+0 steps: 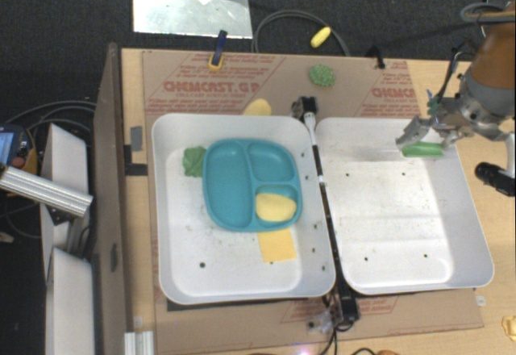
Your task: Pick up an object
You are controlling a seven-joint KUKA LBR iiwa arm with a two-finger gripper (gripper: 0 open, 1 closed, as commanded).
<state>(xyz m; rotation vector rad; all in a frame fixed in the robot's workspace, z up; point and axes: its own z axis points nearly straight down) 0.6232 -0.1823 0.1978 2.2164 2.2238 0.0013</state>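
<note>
A slim green object [422, 150] is seen at the far edge of the right bin [403, 265], apparently pinched between the fingers of the gripper [427, 135] and perhaps just lifted, so the pick seems largely done, with only a clear raise left.

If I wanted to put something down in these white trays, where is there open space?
The right bin has the most bare floor, everything below the green object beside the gripper at its top edge. The left bin is crowded: the blue plate fills its middle, with a yellow square below. Its lower left corner stays bare.
</note>
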